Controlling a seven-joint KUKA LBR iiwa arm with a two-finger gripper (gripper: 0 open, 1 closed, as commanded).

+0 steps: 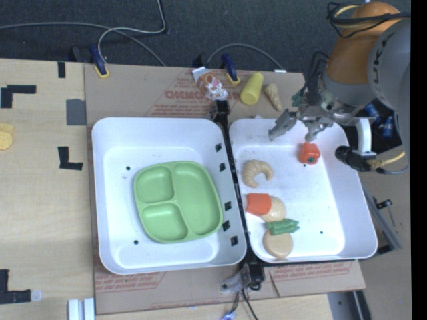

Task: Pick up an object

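**Open gripper above the right bin, nothing held**

Although the task names no particular object, the nearest candidate is a small red-orange toy pepper (308,153), lying in the upper right part of the right bin (347,235). The gripper (297,130) hangs just above and beside it, at the bin's far edge, with its two fingers spread apart and nothing between them. One finger points toward the bin's upper left; the other ends almost over the pepper.

Lower in the same bin lie a tan croissant (257,171), an orange block (258,203) touching a pale round piece (275,210), a green pod (282,227) and a beige round piece (278,245). The left bin (110,179) holds a green divided plate (177,201).

The likely risks: the pepper looks small and rounded, so closing off-centre could squirt it sideways rather than trap it. A descent as placed now might land one finger on top of the pepper. The bin's far wall is near, and a finger could catch on it. Height above the bin floor is hard to judge from this slanted view.
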